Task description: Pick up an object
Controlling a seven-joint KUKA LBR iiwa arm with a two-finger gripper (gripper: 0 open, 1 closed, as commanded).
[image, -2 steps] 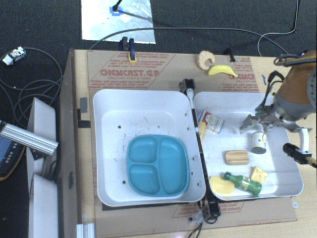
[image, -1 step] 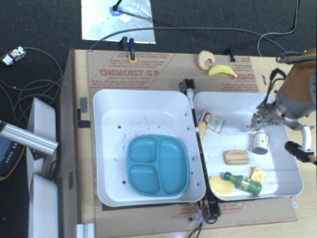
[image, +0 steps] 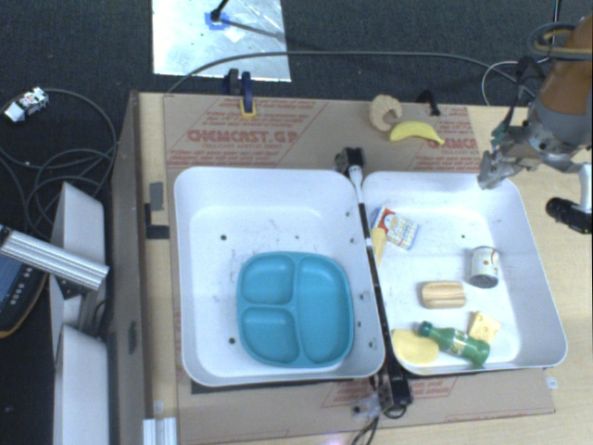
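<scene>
Camera view: cardboard-topped bench, dark carpet.

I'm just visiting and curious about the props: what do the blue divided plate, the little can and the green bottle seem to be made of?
The blue plate looks like moulded plastic: one even colour, soft rounded dividers, dull sheen. The can looks like metal, silvery with a bright glint, though the view is too small to be sure. The green bottle looks like glossy plastic or glass; toy plastic seems likelier beside the other play food.

Arm enters from right, upper corner of view. Orange band above grey wrist. Claw points down and to left, low, at far right corner. Nothing visible between its tips.
</scene>
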